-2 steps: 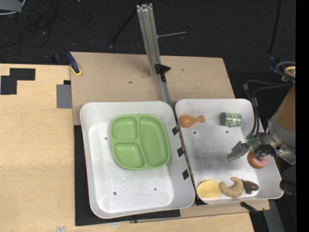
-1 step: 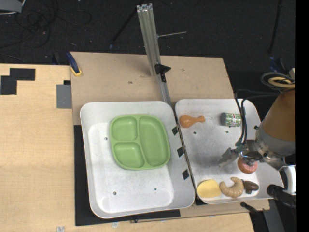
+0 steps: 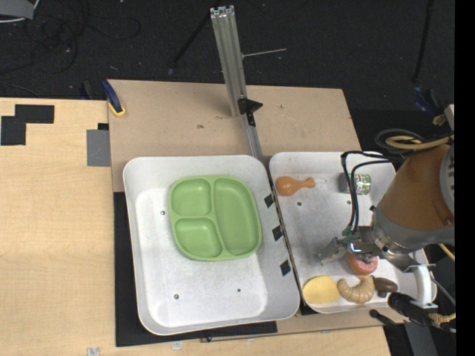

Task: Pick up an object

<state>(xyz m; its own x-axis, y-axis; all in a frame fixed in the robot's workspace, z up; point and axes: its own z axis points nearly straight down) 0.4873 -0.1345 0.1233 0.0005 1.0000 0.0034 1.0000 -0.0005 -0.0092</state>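
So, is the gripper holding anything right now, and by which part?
Cannot be told: the gripper is low in the right white bin over a small pink-red object, its grip hidden.

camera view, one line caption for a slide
KUKA arm's gripper low in the right bin near toys; green plate in the left bin.

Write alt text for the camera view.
A grey and orange robot arm reaches into the right white bin, above a yellow piece, a tan curved piece and an orange piece. The left bin holds a green divided tray.
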